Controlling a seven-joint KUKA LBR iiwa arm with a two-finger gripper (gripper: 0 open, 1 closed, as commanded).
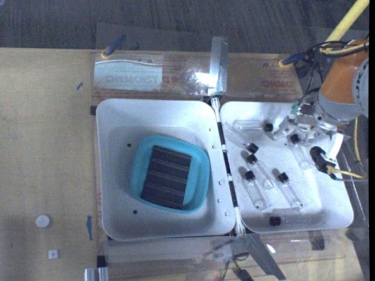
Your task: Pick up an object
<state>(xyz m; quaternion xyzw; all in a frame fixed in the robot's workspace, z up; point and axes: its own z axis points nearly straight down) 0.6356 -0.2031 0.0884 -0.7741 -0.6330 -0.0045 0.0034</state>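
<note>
While a loose black cap [274, 220] lies nearest the camera by the right bin's [334, 212] front wall, several clear vials with black caps [256, 186] are scattered across that bin's floor behind it. Beside them, the left bin [114, 157] holds a blue tray [138, 163] with a dark ribbed insert [170, 176]. Farther back, the gripper [293, 130] hangs over the right bin's rear part near another vial [249, 126]; whether its jaws are apart or together I cannot tell.
</note>
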